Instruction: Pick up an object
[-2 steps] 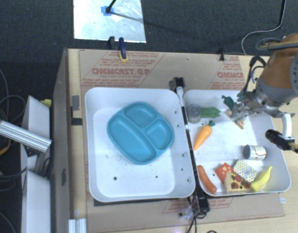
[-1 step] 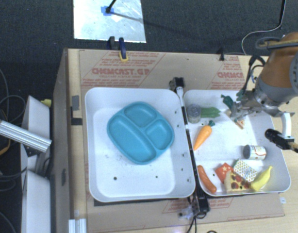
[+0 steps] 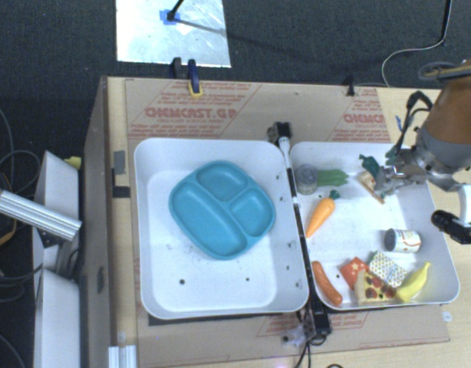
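Camera view shows the claw (image 3: 383, 179) low in the right bin (image 3: 443, 228) near a carrot (image 3: 320, 215), its grip state unclear.

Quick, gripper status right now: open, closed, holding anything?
Gripper: cannot be told; it sits low in the right bin, at a small tan object.

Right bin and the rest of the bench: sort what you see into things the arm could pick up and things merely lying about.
Job:
gripper
carrot
banana
sausage
pizza slice
can

Lying about:
blue tray
left bin
clamp
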`<state>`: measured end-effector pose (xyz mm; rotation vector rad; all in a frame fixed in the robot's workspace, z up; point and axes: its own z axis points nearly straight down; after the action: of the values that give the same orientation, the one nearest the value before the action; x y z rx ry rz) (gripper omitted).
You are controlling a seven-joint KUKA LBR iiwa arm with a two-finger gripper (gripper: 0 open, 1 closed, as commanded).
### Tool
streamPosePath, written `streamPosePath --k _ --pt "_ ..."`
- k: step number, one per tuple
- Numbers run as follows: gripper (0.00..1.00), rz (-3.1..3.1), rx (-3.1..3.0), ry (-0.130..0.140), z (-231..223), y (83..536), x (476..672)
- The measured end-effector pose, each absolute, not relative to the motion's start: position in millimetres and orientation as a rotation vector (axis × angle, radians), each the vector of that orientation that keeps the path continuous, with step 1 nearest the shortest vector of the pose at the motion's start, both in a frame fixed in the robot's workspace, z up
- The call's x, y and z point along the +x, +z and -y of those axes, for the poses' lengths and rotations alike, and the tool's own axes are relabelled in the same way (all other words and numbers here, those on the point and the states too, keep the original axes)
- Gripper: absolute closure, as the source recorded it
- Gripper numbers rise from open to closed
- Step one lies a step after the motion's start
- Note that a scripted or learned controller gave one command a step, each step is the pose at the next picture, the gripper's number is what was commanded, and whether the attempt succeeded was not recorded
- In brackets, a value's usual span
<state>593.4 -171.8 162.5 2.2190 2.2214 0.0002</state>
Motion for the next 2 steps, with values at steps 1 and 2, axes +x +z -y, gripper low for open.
streamPosePath --k 1,2 --pt "1.00 -2.223 2.217 0.000 185 130 618.9" --pt "1.00 -2.221 2.218 0.001 198 146 606.5"
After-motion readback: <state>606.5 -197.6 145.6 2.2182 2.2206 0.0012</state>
